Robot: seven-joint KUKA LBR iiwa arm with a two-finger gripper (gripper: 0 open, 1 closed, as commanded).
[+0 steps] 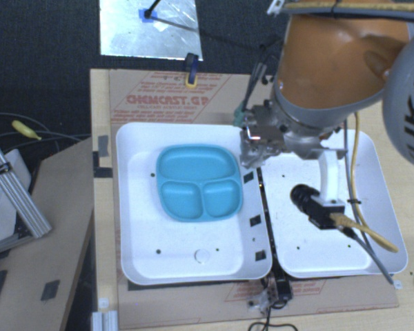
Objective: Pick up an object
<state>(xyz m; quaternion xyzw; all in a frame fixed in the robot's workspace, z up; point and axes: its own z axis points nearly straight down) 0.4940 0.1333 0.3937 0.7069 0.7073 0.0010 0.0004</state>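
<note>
A light blue plate (196, 183) with three compartments lies flat in the middle of the left bin (141, 254). The arm's orange band and grey wrist hang over the back of the right bin (372, 185). My gripper (251, 150) is low over the divide between the two bins, just off the plate's back right corner. Its tips are dark and small against the bin rim, and I see nothing held in them.
A black fitting (310, 205) on a white bracket, with a yellow cable (362, 232) trailing from it, hangs over the right bin's floor. A faint round mark (202, 256) lies near the left bin's front. Cardboard (165, 95) sits behind the bins.
</note>
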